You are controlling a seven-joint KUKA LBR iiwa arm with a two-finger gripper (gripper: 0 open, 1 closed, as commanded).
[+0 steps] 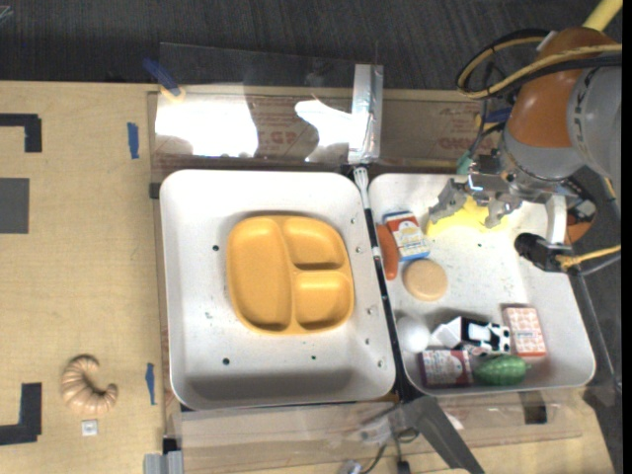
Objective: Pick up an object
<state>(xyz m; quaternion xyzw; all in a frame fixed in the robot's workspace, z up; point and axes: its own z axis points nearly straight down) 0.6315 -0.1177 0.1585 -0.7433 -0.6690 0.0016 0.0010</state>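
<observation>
In the camera view, the hand [472, 201] is hovering over the right bin [568, 334] near its far edge, fingers spread and gripping nothing — so the pick looks not yet started. Every candidate is lying loose in that bin: one orange carton [406, 235], one tan disc [428, 281], one red patterned box [522, 330], one green pickle-like toy [500, 369]. The left bin [188, 294] is carrying one yellow divided tray [289, 272]. One croissant-shaped toy [87, 384] is sitting at the tabletop's near-left corner.

Yellow tray [289, 271] — left bin [188, 265].
</observation>
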